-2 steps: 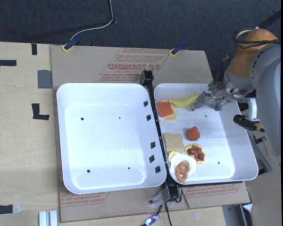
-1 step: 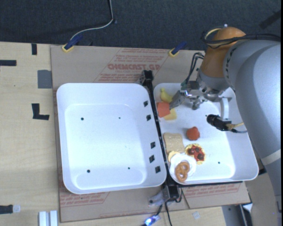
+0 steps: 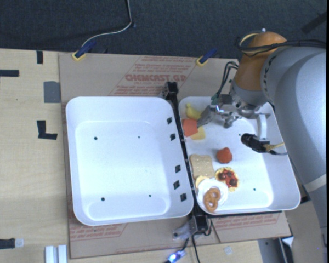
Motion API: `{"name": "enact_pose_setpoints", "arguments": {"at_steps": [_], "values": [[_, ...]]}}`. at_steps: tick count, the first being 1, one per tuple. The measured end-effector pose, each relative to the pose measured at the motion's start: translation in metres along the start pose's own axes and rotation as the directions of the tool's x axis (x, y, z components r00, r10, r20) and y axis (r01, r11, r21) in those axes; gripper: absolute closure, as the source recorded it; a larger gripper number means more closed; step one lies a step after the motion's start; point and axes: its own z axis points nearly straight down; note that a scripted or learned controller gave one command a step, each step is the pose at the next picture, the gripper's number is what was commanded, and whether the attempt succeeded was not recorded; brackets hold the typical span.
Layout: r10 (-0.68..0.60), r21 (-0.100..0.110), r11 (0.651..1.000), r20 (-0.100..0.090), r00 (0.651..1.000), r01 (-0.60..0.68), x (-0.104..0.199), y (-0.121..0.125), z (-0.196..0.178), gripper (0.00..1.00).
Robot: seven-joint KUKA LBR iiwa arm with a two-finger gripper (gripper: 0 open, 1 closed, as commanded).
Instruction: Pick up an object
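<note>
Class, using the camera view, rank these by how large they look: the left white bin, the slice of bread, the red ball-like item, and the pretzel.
1. Left white bin
2. Slice of bread
3. Pretzel
4. Red ball-like item

The pretzel and red item look close; that order is unsure.

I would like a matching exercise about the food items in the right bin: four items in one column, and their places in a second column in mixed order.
Items:
1. yellow banana
2. red strawberry
3. pretzel
4. slice of bread

Places in the right bin:
A. at the near edge, lowest in the camera view
B. at the far left corner
C. near the middle of the bin
D. along the left wall, between the orange piece and the small pizza

Pairs: 1-B, 2-C, 3-A, 4-D
</note>
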Motion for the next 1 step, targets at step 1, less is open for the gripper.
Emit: {"name": "enact_pose_setpoints", "arguments": {"at_steps": [1], "values": [[0.000,0.000,1.000,0.000,1.000,0.000,0.0000,0.0000,0.0000,0.00]]}}
